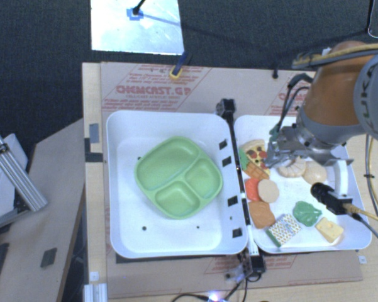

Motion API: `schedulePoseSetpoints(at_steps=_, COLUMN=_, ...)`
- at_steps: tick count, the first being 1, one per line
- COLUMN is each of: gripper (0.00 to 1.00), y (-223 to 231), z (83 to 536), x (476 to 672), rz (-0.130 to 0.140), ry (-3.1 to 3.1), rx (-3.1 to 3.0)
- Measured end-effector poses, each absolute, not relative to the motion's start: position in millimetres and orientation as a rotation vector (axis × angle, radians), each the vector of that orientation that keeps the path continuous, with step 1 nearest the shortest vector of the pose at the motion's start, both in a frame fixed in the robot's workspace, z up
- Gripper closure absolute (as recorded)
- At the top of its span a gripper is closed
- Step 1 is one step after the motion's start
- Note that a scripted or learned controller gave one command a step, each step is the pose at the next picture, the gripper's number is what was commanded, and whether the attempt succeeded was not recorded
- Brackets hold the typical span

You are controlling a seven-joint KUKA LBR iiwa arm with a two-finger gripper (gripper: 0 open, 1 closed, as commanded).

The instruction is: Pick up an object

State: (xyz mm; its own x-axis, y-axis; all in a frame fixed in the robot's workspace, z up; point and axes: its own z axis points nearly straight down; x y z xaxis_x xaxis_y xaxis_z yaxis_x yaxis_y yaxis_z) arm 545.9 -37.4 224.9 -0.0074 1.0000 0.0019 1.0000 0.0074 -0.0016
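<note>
The claw [278, 151] hung low over the upper left part of the right bin [358, 231], right of frame centre, under the grey and orange arm [339, 102]. Its tips were lost in dark metal and cabling, so whether it was spread or closed, or had hold of anything, could not be told.

Just beside it to the left lay a pizza slice [254, 152], and just below it a pale ruffled pastry [294, 167], possibly touching the tips. Further down the bin sat a round cracker-like disc [268, 190] on something red, a brown breaded piece [261, 214], a green leafy piece [307, 212], a cheese wedge [329, 229] and a small checked packet [284, 229] (all toy food, crowded close).

In the left bin [122, 231], at frame centre, rested a green divided plate [178, 177], well apart from the claw.
</note>
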Motion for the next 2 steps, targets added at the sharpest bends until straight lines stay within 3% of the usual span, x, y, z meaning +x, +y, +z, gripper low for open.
schedulePoseSetpoints(at_steps=1, gripper=1.00, y=-16.9, z=218.3, x=526.8, rz=0.001, ry=-2.227, rx=-2.213)
schedulePoseSetpoints(at_steps=2, gripper=1.00, y=-20.6, z=234.6, x=534.0, rz=-0.003, ry=-2.229, rx=-2.217)
